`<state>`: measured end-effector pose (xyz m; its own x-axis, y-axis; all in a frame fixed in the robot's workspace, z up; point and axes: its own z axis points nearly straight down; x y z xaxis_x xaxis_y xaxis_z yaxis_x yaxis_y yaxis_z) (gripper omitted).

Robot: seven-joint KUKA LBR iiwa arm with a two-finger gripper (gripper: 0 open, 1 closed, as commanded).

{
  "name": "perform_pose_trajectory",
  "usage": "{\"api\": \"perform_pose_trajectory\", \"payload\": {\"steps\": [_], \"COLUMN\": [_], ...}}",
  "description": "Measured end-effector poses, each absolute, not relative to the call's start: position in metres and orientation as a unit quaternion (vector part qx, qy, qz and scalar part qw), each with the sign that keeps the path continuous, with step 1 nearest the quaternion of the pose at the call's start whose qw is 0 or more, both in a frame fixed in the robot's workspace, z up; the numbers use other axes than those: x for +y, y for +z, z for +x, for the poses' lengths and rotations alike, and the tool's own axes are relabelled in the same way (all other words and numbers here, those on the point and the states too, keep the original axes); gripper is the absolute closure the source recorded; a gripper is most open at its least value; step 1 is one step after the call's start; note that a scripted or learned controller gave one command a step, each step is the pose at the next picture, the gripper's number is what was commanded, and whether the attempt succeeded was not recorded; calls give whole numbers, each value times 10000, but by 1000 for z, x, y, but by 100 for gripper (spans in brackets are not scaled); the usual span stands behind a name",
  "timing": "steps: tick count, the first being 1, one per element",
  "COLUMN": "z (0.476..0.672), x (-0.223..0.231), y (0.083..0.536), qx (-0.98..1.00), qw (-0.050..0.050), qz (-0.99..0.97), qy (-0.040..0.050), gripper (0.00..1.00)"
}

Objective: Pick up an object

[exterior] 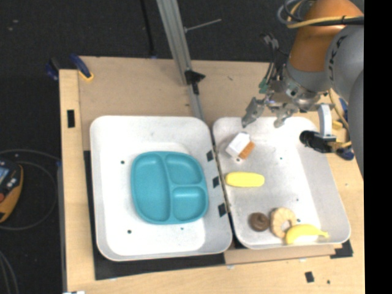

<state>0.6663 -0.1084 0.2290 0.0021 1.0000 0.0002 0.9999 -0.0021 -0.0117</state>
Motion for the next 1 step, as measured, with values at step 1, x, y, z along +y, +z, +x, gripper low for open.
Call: {"api": "perform_pose_trajectory", "payload": {"steps": [1], "z": [669], "x": [-108], "y": [237], "qx": [-7070], "qw": [-10], "qz": [-7072], "qy": [-1], "gripper": [0]}}
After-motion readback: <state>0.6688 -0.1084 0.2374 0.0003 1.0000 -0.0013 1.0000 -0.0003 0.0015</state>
